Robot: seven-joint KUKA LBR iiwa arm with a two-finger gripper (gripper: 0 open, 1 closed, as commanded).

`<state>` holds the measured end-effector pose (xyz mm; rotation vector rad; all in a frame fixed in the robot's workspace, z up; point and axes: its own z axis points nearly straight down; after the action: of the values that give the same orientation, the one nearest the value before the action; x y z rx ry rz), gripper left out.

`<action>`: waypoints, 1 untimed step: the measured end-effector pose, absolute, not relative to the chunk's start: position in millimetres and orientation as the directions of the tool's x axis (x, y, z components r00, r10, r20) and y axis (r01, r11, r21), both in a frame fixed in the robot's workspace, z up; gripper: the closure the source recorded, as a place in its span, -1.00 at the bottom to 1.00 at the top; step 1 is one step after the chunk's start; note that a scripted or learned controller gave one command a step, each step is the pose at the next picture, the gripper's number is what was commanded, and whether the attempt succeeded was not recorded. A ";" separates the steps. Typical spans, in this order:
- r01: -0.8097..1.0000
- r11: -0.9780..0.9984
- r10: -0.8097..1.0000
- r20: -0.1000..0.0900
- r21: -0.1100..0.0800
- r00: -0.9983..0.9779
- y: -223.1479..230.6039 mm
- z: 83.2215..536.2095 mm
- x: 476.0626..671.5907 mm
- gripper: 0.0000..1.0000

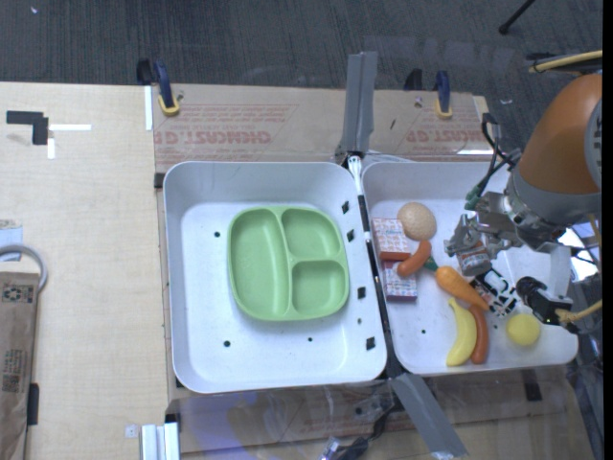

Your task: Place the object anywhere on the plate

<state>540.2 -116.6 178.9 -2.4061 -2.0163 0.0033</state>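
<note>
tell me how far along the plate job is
Nothing looks done: the green plate in the left bin carries no object. In hand: the gripper is over the right bin, near the carrot and banana. Left: picking one object and setting it on the plate.

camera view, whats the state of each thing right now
green plate: flat in the left bin, nothing on it
gripper: over the right bin, above the toy food
egg: lying in the right bin
banana: lying flat in the right bin
lemon: resting near the right bin's right edge
carrot: lying below the gripper
pink box: lying flat by the left wall of the right bin
</note>
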 end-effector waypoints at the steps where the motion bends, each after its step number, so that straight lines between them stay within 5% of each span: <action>1: 1.000 -0.031 1.000 -0.001 -0.003 0.031 -40.2 190.5 586.6 1.00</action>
<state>586.6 -40.2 190.5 -2.2546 -2.1855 0.0043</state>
